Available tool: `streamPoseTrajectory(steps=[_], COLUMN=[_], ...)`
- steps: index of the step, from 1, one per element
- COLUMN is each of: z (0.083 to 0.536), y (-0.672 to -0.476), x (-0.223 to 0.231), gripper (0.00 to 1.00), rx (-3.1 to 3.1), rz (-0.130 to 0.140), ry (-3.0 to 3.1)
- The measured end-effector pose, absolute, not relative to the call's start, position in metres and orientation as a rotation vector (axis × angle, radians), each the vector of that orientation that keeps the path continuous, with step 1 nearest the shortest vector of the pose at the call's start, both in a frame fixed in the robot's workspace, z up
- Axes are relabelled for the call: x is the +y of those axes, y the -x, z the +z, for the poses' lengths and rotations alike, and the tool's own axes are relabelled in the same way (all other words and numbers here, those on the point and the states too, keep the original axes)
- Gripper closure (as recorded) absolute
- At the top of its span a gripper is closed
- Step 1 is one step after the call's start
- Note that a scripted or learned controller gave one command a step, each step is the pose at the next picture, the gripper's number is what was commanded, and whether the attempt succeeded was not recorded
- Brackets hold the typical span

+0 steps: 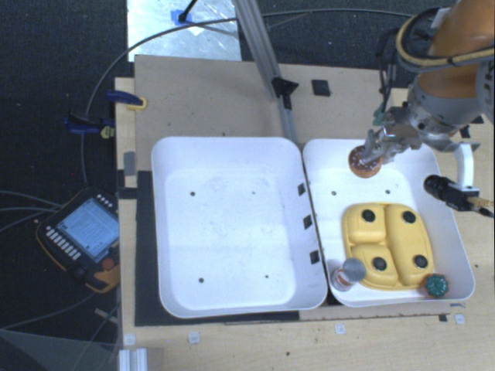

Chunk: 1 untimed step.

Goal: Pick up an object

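Jaws (372, 154): state unclear.
Brown disc (363, 163): directly under jaws, in right bin (331, 178).
Progress: apparently reaching; lift not yet done.

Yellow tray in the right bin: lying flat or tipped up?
Flat. The yellow tray rests on the right bin floor, all four dimpled compartments facing up.

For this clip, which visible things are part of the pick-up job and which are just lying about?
In the job:
gripper, down at the small round brown object
yellow moulded block with four dark holes
small grey-capped object
small green ball
right white bin

Lying about:
left white bin
handheld control pendant
blue and yellow clamps
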<state>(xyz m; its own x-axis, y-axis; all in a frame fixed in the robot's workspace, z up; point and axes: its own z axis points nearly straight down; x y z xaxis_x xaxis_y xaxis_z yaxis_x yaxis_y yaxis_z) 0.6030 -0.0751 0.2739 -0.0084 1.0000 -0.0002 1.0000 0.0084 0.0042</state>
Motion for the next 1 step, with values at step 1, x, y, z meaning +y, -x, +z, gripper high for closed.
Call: streamPoseTrajectory(steps=[1], z=[0.2566], y=[-0.6099], x=[-0.0259], gripper=[1.0], rx=[2.232], rz=[0.003], ry=[-2.211])
